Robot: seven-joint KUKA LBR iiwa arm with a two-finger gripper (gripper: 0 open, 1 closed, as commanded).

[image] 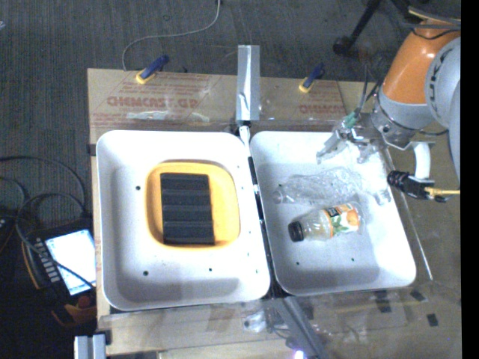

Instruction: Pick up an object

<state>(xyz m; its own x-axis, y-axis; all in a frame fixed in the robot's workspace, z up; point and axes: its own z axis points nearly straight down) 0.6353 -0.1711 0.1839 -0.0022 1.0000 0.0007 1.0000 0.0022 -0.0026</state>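
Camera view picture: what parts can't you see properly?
- End effector: too small and blurry in the camera view to tell its finger state.
- Clear plastic thing: see-through, so its shape is unclear.
- Bottle: label too small to read.
- Arm: cut off by the right edge.

Both bins, left bin (120,200) and right bin (389,260): white moulded plastic, smooth, satin sheen.
Yellow tray (153,200), middle of left bin: glossy plastic; black insert (185,208) in it is matt, ribbed, looks like foam or rubber.
Bottle (327,224), right bin: clear plastic, glossy, amber liquid, dark cap, printed label.
Crumpled wrapper (322,184) above the bottle: thin transparent film, creased, catching glare.
Gripper (348,137), upper right: bare metal, shiny.
Arm (419,81): orange band glossy, grey shell smooth.
Bench (161,99) top: pale brown board, matt, printed lettering.
Upright strip (248,88) between the bins: brushed metal.
Floor (67,21): dark carpet, rough.
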